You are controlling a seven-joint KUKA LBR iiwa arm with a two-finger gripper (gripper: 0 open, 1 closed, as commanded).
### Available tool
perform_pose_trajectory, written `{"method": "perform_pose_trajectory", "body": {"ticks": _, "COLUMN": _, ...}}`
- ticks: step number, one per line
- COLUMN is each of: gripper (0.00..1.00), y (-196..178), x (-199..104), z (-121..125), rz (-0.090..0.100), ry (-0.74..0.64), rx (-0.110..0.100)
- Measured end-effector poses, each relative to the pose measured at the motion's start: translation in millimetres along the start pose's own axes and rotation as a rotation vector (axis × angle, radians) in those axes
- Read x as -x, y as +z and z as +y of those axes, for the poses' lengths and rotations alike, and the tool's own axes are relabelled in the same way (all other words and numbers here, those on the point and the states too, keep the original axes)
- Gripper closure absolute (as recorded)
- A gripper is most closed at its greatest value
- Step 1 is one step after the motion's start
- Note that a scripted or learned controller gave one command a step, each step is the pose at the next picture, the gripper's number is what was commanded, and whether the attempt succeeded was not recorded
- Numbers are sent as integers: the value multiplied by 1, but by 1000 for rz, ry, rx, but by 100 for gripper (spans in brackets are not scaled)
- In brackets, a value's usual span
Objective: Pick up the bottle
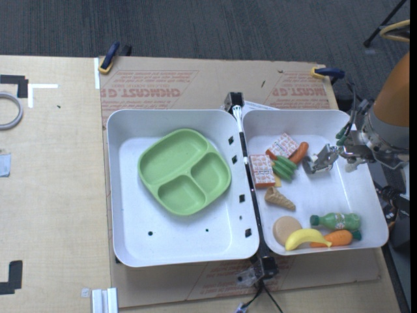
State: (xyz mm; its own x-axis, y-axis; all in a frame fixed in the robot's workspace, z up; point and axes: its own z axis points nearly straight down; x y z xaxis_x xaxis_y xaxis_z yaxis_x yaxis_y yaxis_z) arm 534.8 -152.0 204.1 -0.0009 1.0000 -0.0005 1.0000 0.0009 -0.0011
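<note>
- Bench (52,194): we log a pale wooden top with a cardboard sheet (195,83) under two white bins; black tape marks and a grey ring at the far left run off the edge.
- Left bin (124,240): we count one item, a green divided plate (184,171) with three compartments, lying flat near the bin's middle.
- Right bin (365,188): we count the task's thing and several toy foods.
- Bottle (335,221): it lies on its side near the bin's front right corner, green-capped with a green and orange label; the print is too small for us to read.
- Carrot (339,238) and banana (305,239): both sit just in front of the bottle, the carrot touching its lower side.
- Round tan piece (287,228): the banana partly covers it, and we cannot say what it is.
- Cone (280,200): it lies towards the middle of the bin.
- Red and white cartons (262,170): two sit at the bin's back left, with a green vegetable (284,167) and an orange piece (299,152) among them.
- Gripper (319,162): it hangs over the back middle of the right bin, well apart from the bottle. We see grey metal parts, yet we cannot tell whether the fingers are spread or closed.
- Arm (391,109): the right edge cuts it off; its orange band shows in part.
</note>
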Motion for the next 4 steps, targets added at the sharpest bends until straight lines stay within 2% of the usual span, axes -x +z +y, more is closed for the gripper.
{"method": "perform_pose_trajectory", "body": {"ticks": 1, "gripper": 100, "y": -9, "x": 0, "z": 0, "rz": -1, "ry": 0, "rx": 0}}
{"method": "perform_pose_trajectory", "body": {"ticks": 2, "gripper": 100, "y": -24, "x": -94, "z": -55, "rz": 0, "ry": -149, "rx": -1}}
{"method": "perform_pose_trajectory", "body": {"ticks": 3, "gripper": 100, "y": 3, "x": -179, "z": -57, "rz": 0, "ry": -117, "rx": -1}}
{"method": "perform_pose_trajectory", "body": {"ticks": 4, "gripper": 100, "y": 12, "x": -234, "z": -58, "rz": 0, "ry": 115, "rx": -1}}
